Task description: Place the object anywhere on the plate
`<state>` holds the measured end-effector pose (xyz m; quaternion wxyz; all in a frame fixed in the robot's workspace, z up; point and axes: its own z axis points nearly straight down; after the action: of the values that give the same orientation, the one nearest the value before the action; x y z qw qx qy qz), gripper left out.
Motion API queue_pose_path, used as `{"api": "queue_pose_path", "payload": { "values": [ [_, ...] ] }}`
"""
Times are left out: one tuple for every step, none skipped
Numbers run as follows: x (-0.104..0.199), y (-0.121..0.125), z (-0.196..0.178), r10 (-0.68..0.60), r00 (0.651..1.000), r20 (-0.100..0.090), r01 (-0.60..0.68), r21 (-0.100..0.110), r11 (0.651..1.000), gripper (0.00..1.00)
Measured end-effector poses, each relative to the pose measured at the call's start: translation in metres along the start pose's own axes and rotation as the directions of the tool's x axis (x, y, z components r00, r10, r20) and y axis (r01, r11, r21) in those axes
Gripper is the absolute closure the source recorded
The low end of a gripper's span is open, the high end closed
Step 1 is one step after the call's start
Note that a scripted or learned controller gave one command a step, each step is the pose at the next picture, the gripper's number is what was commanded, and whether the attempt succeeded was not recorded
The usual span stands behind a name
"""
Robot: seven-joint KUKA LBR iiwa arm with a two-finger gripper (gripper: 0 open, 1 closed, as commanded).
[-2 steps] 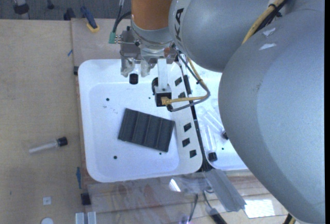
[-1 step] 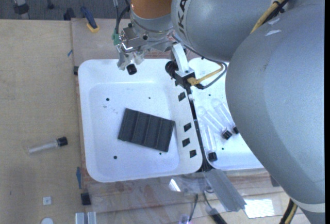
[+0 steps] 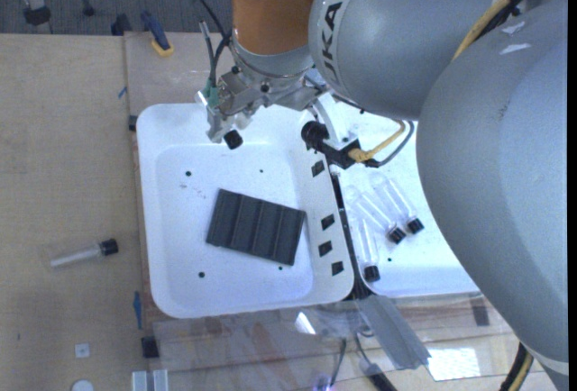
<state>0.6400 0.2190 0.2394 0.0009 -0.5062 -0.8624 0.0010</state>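
Item: 1 dark ribbed plate (image 3: 256, 226), flat in the left bin (image 3: 171, 290), below the pincer (image 3: 225, 130). Judged stiff, light; take by opposite long edges. Pincer state: cannot tell. 2 clear tubes (image 3: 383, 213) to its right.

Grey arm (image 3: 433, 29) (orange band, yellow cables)

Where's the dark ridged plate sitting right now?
In the camera view the dark ridged plate lies flat in the left white bin, near its middle, slightly tilted, below the gripper and left of the divider between the bins.
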Motion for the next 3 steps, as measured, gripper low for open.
{"api": "queue_pose_path", "payload": {
  "values": [
    [-0.021, 0.016, 0.140, 0.378, 0.926, 0.000, -0.378, 0.000, 0.926, 1.00],
    [-0.053, 0.002, 0.077, 0.039, 0.999, 0.001, -0.039, -0.006, 0.999, 1.00],
    [-0.020, 0.019, 0.142, 0.312, 0.950, 0.000, -0.312, 0.000, 0.950, 1.00]
  ]
}}
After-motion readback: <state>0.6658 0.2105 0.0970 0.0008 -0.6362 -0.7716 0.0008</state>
